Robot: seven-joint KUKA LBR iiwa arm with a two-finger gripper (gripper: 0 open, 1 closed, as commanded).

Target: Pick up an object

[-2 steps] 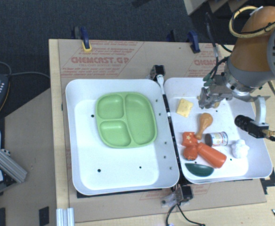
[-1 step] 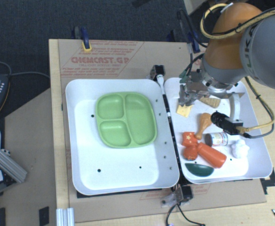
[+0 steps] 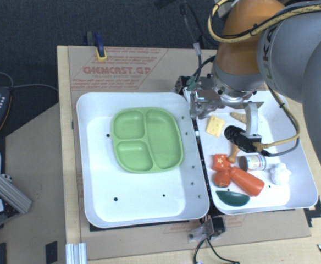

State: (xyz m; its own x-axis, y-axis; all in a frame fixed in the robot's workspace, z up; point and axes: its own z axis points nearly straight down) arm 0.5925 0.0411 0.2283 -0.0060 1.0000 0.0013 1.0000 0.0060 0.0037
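My gripper (image 3: 200,106) hangs under the orange-banded wrist at the far left corner of the right bin (image 3: 298,147), close to the wall between the bins. Just in front of it lies a yellow cheese wedge (image 3: 215,126). Nearer the front are a red piece (image 3: 221,169) and an orange carrot-like piece (image 3: 248,182), touching each other. A dark green piece (image 3: 232,198) lies at the front wall. A small bottle (image 3: 254,162), a white lump (image 3: 280,173) and a tan piece (image 3: 238,116) lie farther right. I see nothing held.
The left bin (image 3: 94,164) holds a light green divided plate (image 3: 147,139) lying flat toward its far half. A brown stick (image 3: 233,153) lies by the red piece. The arm covers the right bin's far right part.
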